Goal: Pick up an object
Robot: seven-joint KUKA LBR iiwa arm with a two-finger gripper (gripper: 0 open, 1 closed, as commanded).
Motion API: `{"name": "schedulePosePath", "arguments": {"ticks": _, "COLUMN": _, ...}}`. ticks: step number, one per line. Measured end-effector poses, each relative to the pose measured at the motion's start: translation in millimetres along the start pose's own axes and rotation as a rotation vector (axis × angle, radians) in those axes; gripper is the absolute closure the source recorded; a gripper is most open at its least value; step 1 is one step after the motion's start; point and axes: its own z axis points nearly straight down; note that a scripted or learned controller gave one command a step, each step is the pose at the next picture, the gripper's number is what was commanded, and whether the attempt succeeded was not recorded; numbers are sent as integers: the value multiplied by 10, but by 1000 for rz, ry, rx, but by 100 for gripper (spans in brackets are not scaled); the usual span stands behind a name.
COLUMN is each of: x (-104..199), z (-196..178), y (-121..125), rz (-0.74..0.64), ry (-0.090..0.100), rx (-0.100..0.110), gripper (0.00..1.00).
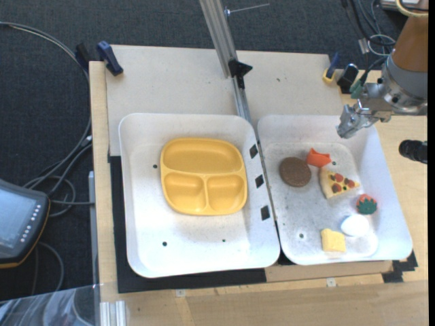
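Gripper hovering at right bin rim, carrying nothing, finger spread unclear; pick not started, orange piece and pizza slice sitting just below it

Pale bench, two white bins side by side

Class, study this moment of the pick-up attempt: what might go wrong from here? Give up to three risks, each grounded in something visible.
1. The gripper hangs over the right bin's far rim, not above any toy; descending here, it would likely hit the rim or grab nothing.
2. The pizza slice, orange piece and brown cookie lie close together, so a grasp might nudge a neighbour.
3. The white egg looks rounded and could slip.
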Motion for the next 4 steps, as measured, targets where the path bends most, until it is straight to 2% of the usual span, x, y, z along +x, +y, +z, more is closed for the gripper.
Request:
{"name": "schedulePosePath", "arguments": {"ticks": 1, "x": 463, "z": 127, "y": -94, "rz": 1, "ry": 0, "rx": 3, "gripper": 100}}
{"name": "schedulePosePath", "arguments": {"ticks": 2, "x": 1067, "z": 229, "y": -242, "rz": -1, "ry": 1, "rx": 4, "gripper": 100}}
{"name": "schedulePosePath", "arguments": {"ticks": 3, "x": 1546, "z": 161, "y": -409, "rz": -1, "ry": 1, "rx": 3, "gripper": 100}}
{"name": "schedulePosePath", "arguments": {"ticks": 4, "x": 2118, "z": 304, "y": -529, "rz": -1, "ry": 0, "rx": 4, "gripper": 100}}
